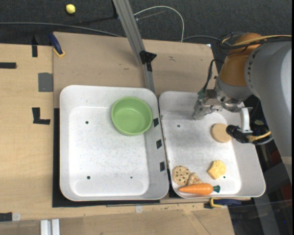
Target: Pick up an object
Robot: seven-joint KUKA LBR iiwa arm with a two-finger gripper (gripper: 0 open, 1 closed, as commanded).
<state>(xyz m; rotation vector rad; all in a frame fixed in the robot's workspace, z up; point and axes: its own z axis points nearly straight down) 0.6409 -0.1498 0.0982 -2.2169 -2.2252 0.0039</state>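
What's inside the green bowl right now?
The green bowl in the left bin shows a bare green inside with nothing in it. Whatever lies under the bowl is covered.

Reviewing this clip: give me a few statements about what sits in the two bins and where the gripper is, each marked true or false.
1. The green bowl sits in the left bin. True.
2. The carrot lies in the left bin. False: it lies along the near edge of the right bin.
3. The gripper is over the right bin's far part. True.
4. The gripper holds the round tan piece. False: that piece lies apart from it on the bin floor.
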